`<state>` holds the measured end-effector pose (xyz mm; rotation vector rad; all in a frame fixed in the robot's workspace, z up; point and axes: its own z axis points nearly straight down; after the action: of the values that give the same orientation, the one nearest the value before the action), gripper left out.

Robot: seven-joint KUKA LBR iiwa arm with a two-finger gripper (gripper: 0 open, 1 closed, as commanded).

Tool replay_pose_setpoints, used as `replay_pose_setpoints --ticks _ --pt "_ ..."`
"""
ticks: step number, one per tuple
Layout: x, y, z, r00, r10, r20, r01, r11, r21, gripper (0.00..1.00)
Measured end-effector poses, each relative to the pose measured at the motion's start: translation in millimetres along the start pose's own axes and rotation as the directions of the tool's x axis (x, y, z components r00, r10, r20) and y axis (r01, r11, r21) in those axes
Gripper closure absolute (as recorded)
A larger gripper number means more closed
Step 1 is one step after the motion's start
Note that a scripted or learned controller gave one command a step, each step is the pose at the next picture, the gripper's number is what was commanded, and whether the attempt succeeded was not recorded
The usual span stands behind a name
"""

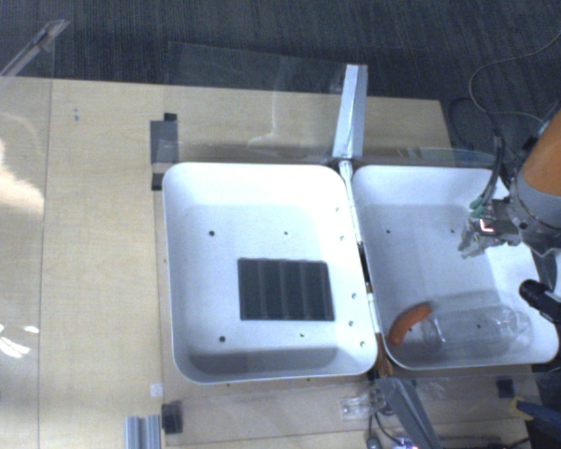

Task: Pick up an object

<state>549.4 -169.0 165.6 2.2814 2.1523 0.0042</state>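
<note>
A clear plastic bottle [475, 326] lies on its side along the front wall of the right bin [402, 209]. An orange curved piece [409, 320] sits at the bottle's left end, touching it. In the left bin [252, 195] a dark grey ribbed rectangular pad [285, 289] lies flat near the middle. My gripper [481, 230] hangs over the right part of the right bin, behind the bottle and apart from it. Nothing shows held at its tip.
The arm's orange band [553, 162] and grey wrist reach in over the right bin's right rim. A metal post [350, 110] stands behind the seam between the bins. Clear plastic sheets lie on the wooden bench [75, 251] at the left and back.
</note>
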Motion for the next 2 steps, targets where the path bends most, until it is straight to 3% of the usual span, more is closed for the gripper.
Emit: replay_pose_setpoints --ticks 1,2 --pt "45 -39 72 0.985 -0.170 -0.002 0.170 0.985 0.001 0.00" --pt "45 -37 61 0.985 -0.173 -0.001 0.173 0.985 -0.005 1.00"
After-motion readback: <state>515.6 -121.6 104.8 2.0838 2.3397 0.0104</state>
